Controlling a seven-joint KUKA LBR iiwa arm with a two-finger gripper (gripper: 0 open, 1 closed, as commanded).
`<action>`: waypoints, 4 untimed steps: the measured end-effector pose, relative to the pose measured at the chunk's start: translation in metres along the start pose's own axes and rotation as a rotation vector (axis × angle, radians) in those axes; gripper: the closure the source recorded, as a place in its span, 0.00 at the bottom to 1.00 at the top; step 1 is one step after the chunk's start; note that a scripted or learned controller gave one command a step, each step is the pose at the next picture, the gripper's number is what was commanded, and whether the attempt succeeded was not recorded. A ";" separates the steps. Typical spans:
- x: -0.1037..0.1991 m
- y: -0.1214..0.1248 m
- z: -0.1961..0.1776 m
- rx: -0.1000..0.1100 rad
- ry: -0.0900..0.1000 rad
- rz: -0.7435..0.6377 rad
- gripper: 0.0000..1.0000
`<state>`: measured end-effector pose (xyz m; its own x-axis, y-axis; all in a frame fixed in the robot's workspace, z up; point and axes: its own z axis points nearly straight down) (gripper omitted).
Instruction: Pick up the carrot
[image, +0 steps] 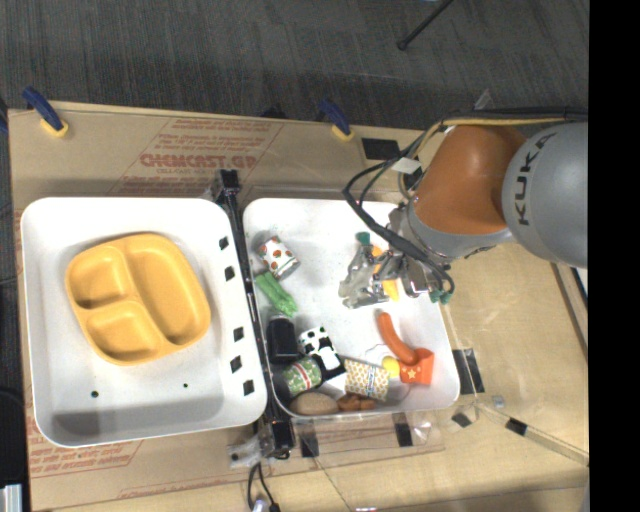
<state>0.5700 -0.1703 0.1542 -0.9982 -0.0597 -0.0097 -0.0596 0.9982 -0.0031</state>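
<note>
Down at the near edge of the right bin you have a heap of small toys: a brown lump, a green can, a black and white cow toy and a red and yellow piece. Just past that heap lies the carrot, orange and a bit bent, at the near right of this bin. Its long side runs from far left to near right.

Your tool hangs over the middle of the same bin, a little farther away than the carrot. I cannot tell if it is apart or together, because it is a shiny blur from up here. So the carrot sits near and a bit right of the tool, close by but not touching it. You would need to come nearer and right, I think.

On the grey arm you can read KUKA. On the brown desk red letters say CHEMCAST GP. The left bin holds a yellow tray.
</note>
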 end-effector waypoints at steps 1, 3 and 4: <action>-0.068 -0.035 0.063 -0.003 0.007 -0.218 1.00; -0.071 -0.034 0.050 -0.001 0.000 -0.222 1.00; -0.071 -0.034 0.051 -0.001 0.000 -0.222 0.00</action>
<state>0.6431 -0.1999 0.1045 -0.9605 -0.2781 -0.0087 -0.2781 0.9606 -0.0043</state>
